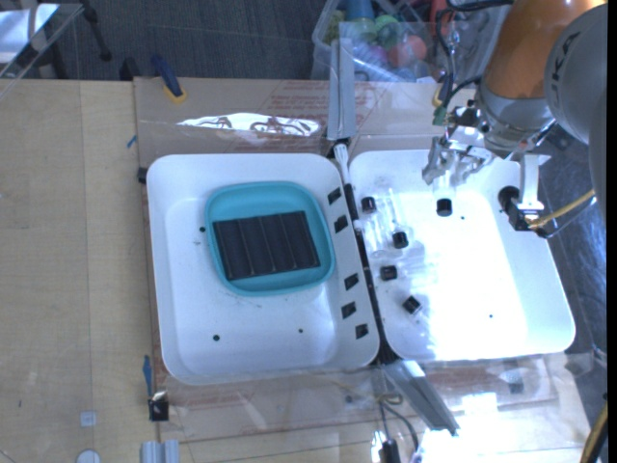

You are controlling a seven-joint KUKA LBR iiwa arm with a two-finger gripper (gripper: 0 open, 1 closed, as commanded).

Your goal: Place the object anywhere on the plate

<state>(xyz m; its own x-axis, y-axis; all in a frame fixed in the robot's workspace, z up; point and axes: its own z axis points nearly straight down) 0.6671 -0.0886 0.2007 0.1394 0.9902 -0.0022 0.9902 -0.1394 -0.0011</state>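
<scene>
A teal plate [224, 206] with rounded corners lies in the left bin [183, 336]. On it rests a dark, ribbed rectangular object [265, 245], flat and square to the plate's sides. My gripper [453, 169] hangs over the far part of the right bin [540, 297], well to the right of the plate. Its metal fingers [437, 168] point down and stand open, with nothing between them. A small black piece [443, 206] lies on the bin floor just below the gripper.
Several small black pieces [388, 272] are scattered along the left side of the right bin. The divider [349, 249] between the bins bears black clips. A clear box of colourful items [386, 27] stands behind the bins.
</scene>
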